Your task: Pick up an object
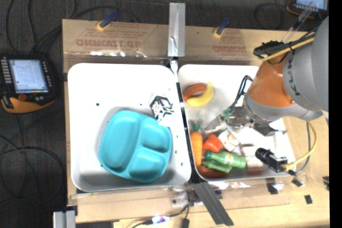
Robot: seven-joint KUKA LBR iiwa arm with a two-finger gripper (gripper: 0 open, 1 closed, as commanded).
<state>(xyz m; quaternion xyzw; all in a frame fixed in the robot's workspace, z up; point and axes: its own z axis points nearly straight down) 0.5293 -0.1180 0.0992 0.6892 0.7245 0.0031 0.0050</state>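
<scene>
**Low in the right bin with the gripper [233, 121], over the toy food**

Reaches in from the right with the grey arm [315, 77], orange band [270, 91] just above the wrist. Down inside the right bin [235, 75] with the gripper, about the middle, just above a heap of toy food. Cannot tell how wide or narrow the pincer stands, because hidden under the wrist from this angle. Cannot tell either whether touching anything in the heap.

As for the things to pick, mostly in the right bin. At the far left corner, a yellow banana [203, 96], touching a red-brown sausage shape [193, 87]. Along the left wall, an orange carrot [196, 148], green end toward the far side. Just beside it, a red pepper [212, 142]. Nearer the front wall, a green bottle [224, 160] on its side, partly upon a red item [209, 171] hard to name. Just below the gripper, a small white and red piece [233, 141], too unclear to name.

In the left bin [80, 115], a turquoise plate [136, 147] with three compartments, in the near half. Just beyond its far right edge, a small black-and-white block [161, 108], close to the wall between the bins.

Under both bins, a brown cardboard sheet [123, 40]. On the dark floor at the left, a screen pendant [24, 80].
</scene>
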